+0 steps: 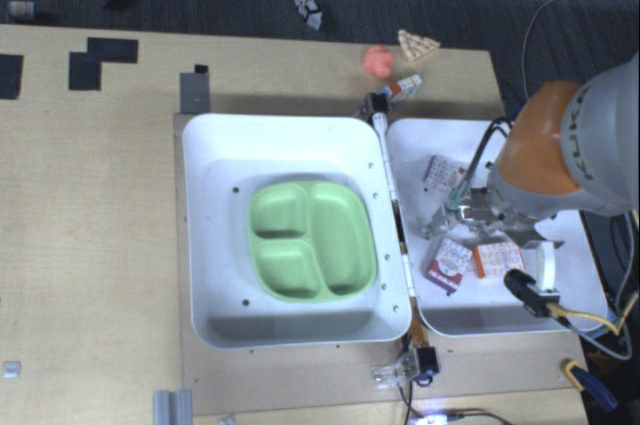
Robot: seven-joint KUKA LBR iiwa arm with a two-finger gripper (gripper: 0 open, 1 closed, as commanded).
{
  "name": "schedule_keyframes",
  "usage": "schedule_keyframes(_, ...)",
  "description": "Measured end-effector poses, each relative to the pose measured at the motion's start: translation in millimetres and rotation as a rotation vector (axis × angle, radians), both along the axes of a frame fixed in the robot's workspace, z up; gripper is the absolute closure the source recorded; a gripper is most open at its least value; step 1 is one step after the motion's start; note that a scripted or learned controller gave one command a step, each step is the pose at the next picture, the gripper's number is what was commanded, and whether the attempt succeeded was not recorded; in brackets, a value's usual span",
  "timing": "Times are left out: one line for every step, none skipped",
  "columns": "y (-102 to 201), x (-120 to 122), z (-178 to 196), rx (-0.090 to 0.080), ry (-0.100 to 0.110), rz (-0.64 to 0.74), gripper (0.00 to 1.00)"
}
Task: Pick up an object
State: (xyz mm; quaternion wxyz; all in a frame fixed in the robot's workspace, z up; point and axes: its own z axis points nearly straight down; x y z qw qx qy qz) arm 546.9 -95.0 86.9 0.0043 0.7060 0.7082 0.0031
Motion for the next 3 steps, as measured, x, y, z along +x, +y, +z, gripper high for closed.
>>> schedule_keyframes(0.2, 1.6, 11.5, 0.000, -0.005, 0.000, 1.00)
schedule_keyframes(0.2, 1.5, 11.5, 0.000, -0.005, 0.001, 0.00)
schedule_keyframes(8.5, -57.1, 0.3, 0.000, -0.001, -0.001, 0.00)
